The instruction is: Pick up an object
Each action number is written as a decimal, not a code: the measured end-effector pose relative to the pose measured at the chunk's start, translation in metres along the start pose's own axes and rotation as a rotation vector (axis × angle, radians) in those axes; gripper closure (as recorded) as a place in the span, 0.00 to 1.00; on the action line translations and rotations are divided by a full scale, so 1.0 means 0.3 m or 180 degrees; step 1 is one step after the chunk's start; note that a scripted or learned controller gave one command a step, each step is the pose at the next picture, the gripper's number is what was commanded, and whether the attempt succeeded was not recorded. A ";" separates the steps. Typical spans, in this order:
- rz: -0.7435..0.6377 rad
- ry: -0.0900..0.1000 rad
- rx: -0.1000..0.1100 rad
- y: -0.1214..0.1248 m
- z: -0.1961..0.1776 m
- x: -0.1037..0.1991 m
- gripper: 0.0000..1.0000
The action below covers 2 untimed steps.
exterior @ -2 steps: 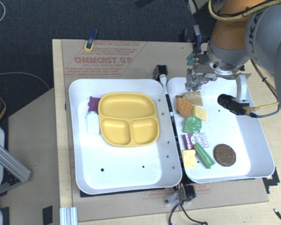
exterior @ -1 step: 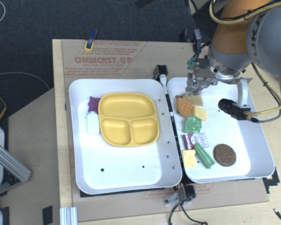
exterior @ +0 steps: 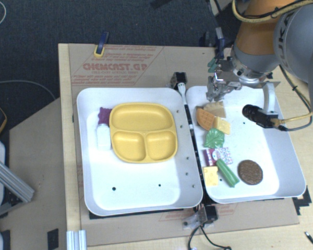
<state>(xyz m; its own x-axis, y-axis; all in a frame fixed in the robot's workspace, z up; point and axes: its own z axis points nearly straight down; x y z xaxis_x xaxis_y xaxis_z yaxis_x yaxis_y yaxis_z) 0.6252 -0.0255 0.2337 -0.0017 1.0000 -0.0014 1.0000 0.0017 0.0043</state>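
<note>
The pincer (exterior: 217, 94) hangs low over the right bin (exterior: 281, 165), near its far left corner; whether it is spread, I cannot tell. Just below it lies a pale wedge (exterior: 215, 109), touching an orange waffle piece (exterior: 205, 120). The yellow divided tray (exterior: 143, 131) fills the left bin (exterior: 135, 191).

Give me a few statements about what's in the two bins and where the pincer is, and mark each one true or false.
1. The yellow divided tray lies in the left bin. True.
2. The brown round cookie lies in the left bin. False: it lies in the right bin, near its front edge.
3. The pincer is over the back of the right bin. True.
4. The green cucumber is lifted in the air. False: it lies on the bin floor beside the cookie.
5. A white bottle lies left of the yellow tray. True.
</note>
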 end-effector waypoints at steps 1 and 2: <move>0.0003 0.0006 0.0029 -0.019 0.061 0.032 1.00; 0.0007 0.0000 -0.0003 0.013 0.008 -0.007 1.00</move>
<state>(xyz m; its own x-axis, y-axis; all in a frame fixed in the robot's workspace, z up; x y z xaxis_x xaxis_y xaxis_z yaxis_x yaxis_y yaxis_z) 0.6291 -0.0275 0.2314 0.0004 1.0000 -0.0015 1.0000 -0.0004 0.0052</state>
